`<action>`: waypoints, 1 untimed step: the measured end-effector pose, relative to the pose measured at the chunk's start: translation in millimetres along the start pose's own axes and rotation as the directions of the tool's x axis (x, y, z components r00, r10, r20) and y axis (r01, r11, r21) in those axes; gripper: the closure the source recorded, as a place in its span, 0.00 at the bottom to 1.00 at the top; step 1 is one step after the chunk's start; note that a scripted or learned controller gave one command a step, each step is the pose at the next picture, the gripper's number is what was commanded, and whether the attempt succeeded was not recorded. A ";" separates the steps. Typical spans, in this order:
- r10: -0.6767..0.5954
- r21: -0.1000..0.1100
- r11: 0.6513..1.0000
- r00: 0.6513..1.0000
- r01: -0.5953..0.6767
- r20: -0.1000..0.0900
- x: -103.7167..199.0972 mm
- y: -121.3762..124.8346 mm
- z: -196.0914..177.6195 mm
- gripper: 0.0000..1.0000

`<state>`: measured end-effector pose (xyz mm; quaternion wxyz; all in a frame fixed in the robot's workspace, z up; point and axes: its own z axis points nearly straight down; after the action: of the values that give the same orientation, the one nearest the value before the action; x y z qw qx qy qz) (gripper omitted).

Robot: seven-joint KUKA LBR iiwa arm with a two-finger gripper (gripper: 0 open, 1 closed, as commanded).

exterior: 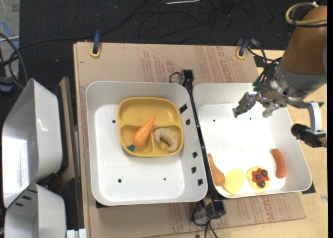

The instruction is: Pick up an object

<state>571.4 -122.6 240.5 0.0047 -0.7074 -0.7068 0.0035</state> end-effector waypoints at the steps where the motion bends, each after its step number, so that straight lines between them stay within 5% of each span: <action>1: -0.002 -0.011 1.000 1.000 0.002 0.002 0.1 2.2 -6.1 0.00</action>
<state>573.7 -122.4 246.5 0.0001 -0.7067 -0.7075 0.0001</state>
